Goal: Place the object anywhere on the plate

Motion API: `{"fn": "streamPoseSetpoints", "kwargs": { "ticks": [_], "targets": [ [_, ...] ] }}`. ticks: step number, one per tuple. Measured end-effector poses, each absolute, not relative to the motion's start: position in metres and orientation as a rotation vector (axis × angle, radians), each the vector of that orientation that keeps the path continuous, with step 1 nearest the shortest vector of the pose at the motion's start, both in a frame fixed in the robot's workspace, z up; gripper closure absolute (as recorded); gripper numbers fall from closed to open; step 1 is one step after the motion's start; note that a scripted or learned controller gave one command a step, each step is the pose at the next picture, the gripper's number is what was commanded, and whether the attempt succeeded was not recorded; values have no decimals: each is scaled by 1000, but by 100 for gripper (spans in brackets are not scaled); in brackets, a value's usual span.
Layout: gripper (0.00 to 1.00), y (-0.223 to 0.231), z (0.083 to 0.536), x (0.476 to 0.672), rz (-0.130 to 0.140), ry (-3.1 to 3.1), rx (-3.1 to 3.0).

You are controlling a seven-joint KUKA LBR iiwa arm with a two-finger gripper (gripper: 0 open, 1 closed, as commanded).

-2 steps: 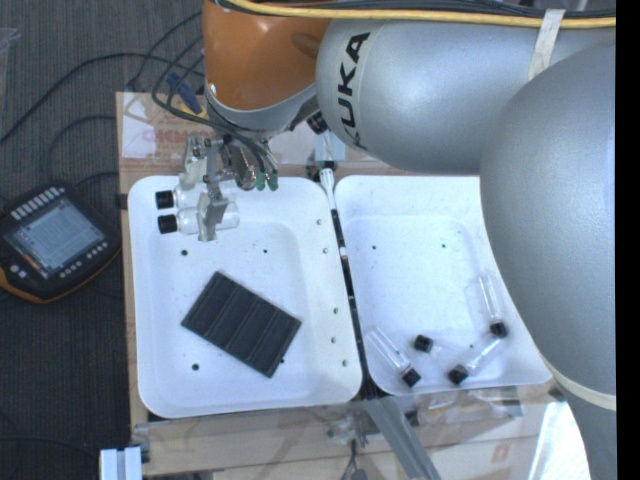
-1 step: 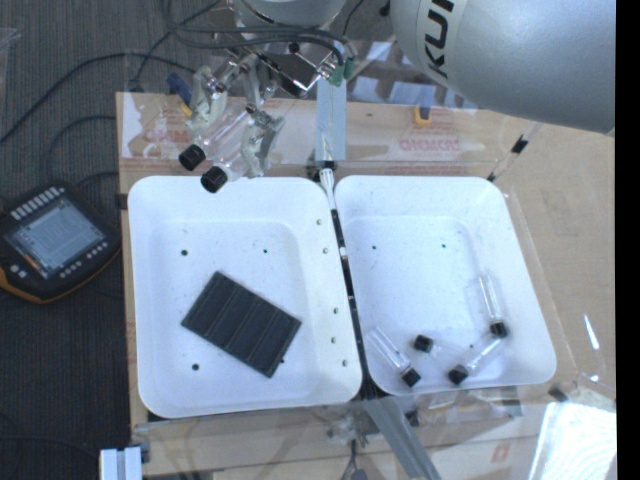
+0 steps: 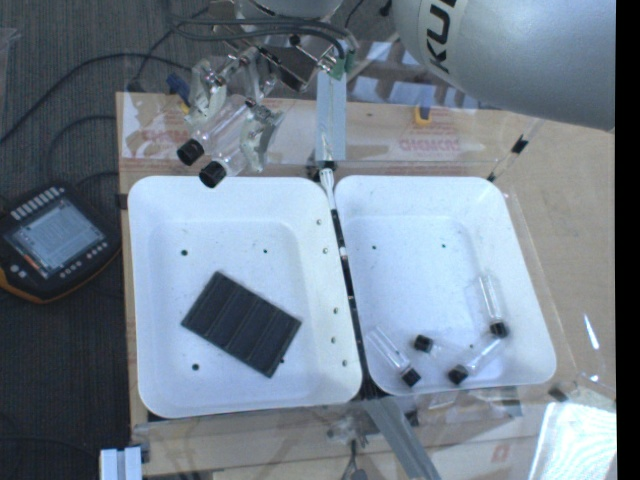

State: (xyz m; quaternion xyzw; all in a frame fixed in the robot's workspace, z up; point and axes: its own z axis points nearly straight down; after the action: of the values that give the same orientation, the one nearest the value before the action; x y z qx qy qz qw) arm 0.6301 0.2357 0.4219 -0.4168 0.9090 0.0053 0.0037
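Your control pendant (image 3: 50,238) sits off the worktop (image 3: 570,218) at far left. In the left bin (image 3: 160,208), the dark ribbed plate (image 3: 241,324) lies flat, turned at an angle. The hand (image 3: 215,153) hangs over that bin's far rim; you cannot tell whether it is spread or pressed together. In the right bin (image 3: 420,208), three clear, black-capped vials (image 3: 486,293) and what may be a loose cap (image 3: 423,344) lie near the front wall, well apart from the plate.

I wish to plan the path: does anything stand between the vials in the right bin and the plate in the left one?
Only the bins' adjoining rims, running between the vials and the plate; a vial would have to go over them. Nothing else visible lies between.
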Motion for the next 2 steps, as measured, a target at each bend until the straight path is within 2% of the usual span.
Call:
{"fn": "streamPoseSetpoints", "kwargs": {
  "ticks": [2],
  "targets": [
    [100, 238, 440, 632, 35, 2843, -1302]
  ]
}}
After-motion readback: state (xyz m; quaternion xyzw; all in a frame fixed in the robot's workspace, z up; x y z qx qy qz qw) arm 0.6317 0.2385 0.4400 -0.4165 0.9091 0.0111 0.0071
